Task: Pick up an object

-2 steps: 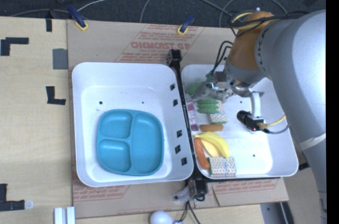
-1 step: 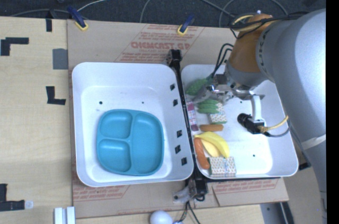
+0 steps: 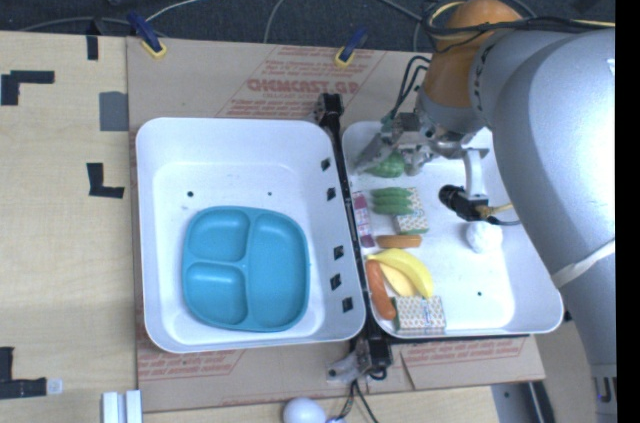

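My gripper [image 3: 396, 149] hangs low over the far left corner of the right bin [image 3: 500, 296]. Just under it, on its near side, lies a small green thing [image 3: 386, 169], partly hidden by the gripper. Toward me along the bin's left side lie a green pod [image 3: 393, 200], a pale speckled block [image 3: 411, 222], an orange carrot [image 3: 400, 241], a yellow banana [image 3: 404, 271], a reddish sausage [image 3: 376, 283] and a patterned box [image 3: 420, 313]. A white lump [image 3: 485, 236] lies further right.
The left bin [image 3: 160, 161] holds a blue divided plate [image 3: 246, 267]. A slim pink-and-white item [image 3: 361, 217] lies against the right bin's left wall. The grey arm [image 3: 560, 131] covers the right bin's far right part.
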{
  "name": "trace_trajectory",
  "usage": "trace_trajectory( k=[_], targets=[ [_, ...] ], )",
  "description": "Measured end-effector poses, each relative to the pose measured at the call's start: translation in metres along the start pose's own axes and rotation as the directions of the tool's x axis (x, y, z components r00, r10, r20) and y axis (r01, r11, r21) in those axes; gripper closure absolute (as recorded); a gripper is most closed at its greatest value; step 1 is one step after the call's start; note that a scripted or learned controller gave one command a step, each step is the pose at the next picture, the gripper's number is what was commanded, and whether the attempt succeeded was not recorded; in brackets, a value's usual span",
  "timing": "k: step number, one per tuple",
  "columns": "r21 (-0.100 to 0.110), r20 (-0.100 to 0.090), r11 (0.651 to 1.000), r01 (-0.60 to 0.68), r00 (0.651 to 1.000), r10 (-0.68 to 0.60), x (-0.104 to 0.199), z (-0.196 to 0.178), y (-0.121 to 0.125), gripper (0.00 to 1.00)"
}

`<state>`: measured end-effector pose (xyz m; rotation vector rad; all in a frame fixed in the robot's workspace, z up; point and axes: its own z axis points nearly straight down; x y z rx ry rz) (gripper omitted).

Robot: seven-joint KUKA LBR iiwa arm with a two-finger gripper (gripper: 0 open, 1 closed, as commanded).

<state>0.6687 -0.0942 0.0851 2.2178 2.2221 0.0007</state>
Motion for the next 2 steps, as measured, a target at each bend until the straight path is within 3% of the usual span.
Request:
trace_trajectory(
  k=[1, 2],
  targets=[
    [0.000, 0.001, 1.000, 0.000, 1.000, 0.000, -0.0107, -0.0003, 0.0000, 0.00],
    [0.017, 0.000, 1.000, 0.002, 1.000, -0.002, -0.0109, -0.0072, -0.0036, 1.00]
  ],
)
